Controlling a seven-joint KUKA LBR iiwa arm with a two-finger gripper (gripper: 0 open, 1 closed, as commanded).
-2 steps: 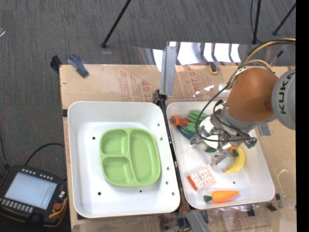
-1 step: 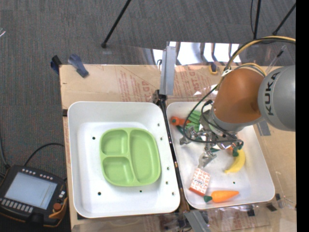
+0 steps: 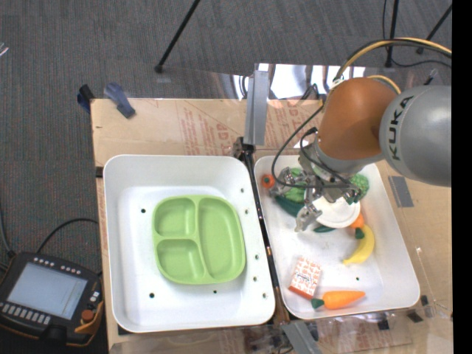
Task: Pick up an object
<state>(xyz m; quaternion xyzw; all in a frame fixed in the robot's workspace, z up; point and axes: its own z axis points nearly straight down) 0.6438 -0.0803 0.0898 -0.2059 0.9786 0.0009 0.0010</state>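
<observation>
Reaching from 3 o'clock, arm (image 3: pixel 413 135) bends down into right bin (image 3: pixel 402 260); gripper (image 3: pixel 313 205) released, fingers spread, over green and white items (image 3: pixel 335 212) at bin's 11 o'clock; banana (image 3: pixel 361 245) mid-bin.

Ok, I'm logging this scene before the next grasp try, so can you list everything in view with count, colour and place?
Shallow plastic bins: two, white, side by side on the bench.
Three-compartment divided plate: one, light green, centre of the left bin.
Toy banana: one, yellow, right bin, right of centre.
Toy carrot: one, orange with green tip, right bin's near edge.
Small printed carton: one, orange and white, right bin, just above the carrot.
Round dish: one, white, right bin's far part, under the gripper.
Green items: number unclear, beside the dish, partly hidden.
Teach pendant: one, dark, on the floor at lower left.
Arm: grey with orange band, reaching from the right.
Gripper: one, metal, over the right bin's far part.
</observation>
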